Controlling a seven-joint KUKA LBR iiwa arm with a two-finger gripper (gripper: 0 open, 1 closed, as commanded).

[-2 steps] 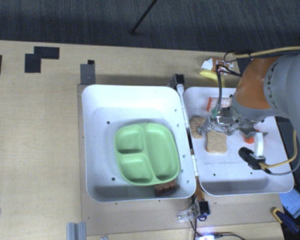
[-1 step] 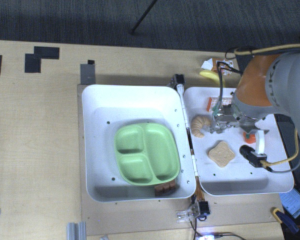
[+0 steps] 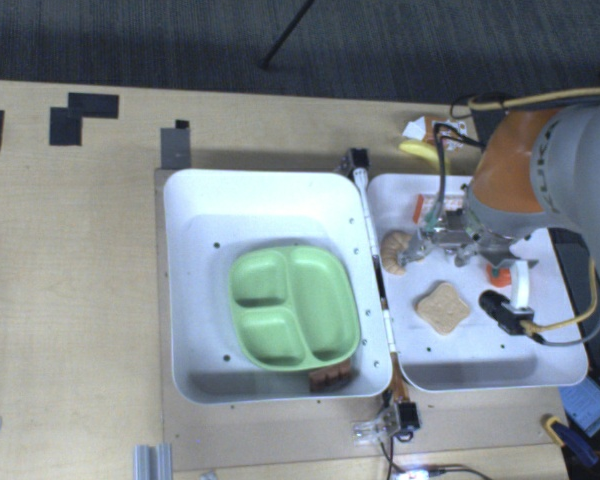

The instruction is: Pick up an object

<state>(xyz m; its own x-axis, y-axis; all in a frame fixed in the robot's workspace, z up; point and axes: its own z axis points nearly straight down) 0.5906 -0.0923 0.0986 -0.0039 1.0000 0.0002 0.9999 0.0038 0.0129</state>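
Note:
My gripper (image 3: 442,251) hangs over the back half of the right bin (image 3: 480,368), open, with nothing between its fingers. A small tan, rounded object (image 3: 392,247) lies just left of the left finger, close to the bin's left wall. A beige toast-shaped piece (image 3: 443,308) lies flat in front of the gripper, apart from it. A thin red-orange item (image 3: 418,208) rests near the back wall. An orange piece (image 3: 497,270) and a white piece (image 3: 521,286) lie to the right, partly under the wrist.
The left bin (image 3: 195,268) holds a green divided plate (image 3: 292,305) with a brown object (image 3: 330,376) at its front edge. A yellow item (image 3: 417,149) and white scrap lie behind the right bin. The arm covers the right bin's back right corner.

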